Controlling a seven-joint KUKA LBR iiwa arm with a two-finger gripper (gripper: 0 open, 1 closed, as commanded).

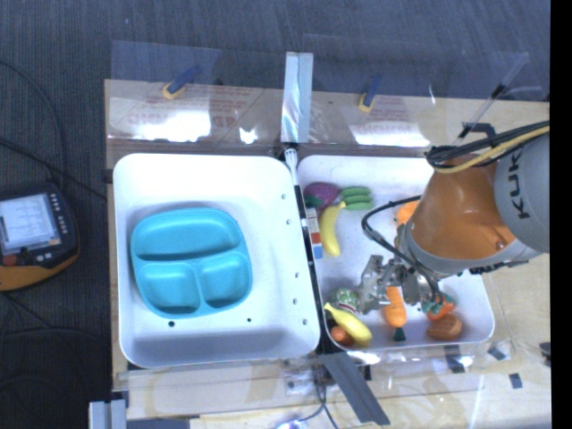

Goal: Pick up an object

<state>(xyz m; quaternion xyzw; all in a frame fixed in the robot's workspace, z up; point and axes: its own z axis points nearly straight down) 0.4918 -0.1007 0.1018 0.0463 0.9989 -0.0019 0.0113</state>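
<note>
Camera view shows the gripper [391, 286] low in the right bin [478, 329], whether its jaws stand apart or together I cannot tell. The carrot [395, 314] lies just beneath them, long axis running toward the bin's near wall, so a short descent should meet it.

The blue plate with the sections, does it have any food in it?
Empty. The blue plate in the left bin shows bare blue in all three sections; the toy foods, like the banana, lie in the right bin.

bright overhead light, glare on the clear panels [170, 119], soft focus
</note>
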